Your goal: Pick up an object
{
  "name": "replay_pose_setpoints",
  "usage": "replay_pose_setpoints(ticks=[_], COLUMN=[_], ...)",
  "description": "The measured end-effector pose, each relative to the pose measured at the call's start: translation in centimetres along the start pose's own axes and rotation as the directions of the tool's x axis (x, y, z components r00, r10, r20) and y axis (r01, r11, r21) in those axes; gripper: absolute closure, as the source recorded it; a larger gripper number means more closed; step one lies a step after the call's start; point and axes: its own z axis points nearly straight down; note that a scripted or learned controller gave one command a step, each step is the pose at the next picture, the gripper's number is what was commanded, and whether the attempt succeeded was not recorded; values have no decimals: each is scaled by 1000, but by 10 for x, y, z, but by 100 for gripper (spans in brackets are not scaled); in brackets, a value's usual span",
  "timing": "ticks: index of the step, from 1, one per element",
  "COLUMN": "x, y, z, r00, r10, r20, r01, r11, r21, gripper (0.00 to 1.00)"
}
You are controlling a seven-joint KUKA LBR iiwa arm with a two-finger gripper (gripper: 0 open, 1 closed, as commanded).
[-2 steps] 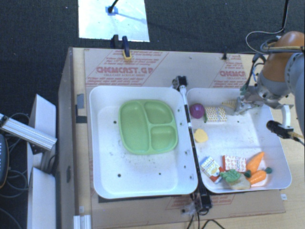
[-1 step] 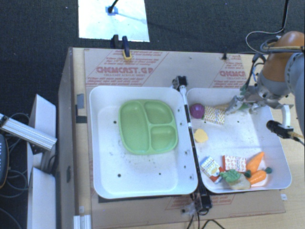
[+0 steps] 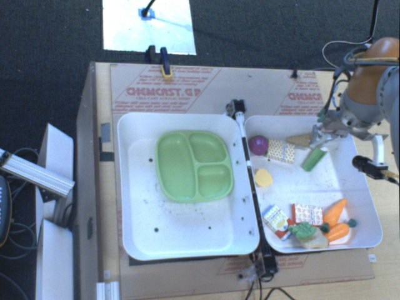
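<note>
Arm enters from the right edge, orange band up top near the corner, grey wrist angled down and left over the far right part of the right bin [image 3: 369,227]. Gripper [image 3: 320,140] sits low over the bin's back area, right at the upper end of a green cylinder-like object [image 3: 313,159] that lies tilted, pointing down-left. Cannot tell if the object is between the fingers or just under them; how far they are spread is not readable. Just left: a patterned yellow-white block [image 3: 281,152], then a purple ball [image 3: 258,145] by the divider. A yellow piece [image 3: 263,178] lies mid-bin. Front corner clutter: small cartons [image 3: 307,214], green leafy toy [image 3: 304,231], two carrots [image 3: 335,220]. Left bin [image 3: 140,230] holds a green divided plate [image 3: 194,166], flat, centred.
</note>
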Motion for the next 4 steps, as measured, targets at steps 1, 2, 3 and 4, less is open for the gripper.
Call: replay_pose_setpoints(ticks=[1, 2, 3, 4], x=[0, -4, -4, -4], y=[1, 10, 8, 9], z=[0, 20, 10, 10], r00=[1000, 1000, 1000, 1000], r10=[-1, 5, 2, 2], r20=[1, -3, -4, -3], r01=[1, -5, -2, -2], r11=[1000, 1000, 1000, 1000], r21=[-4, -4, 3, 0], gripper=[0, 0, 100, 0])
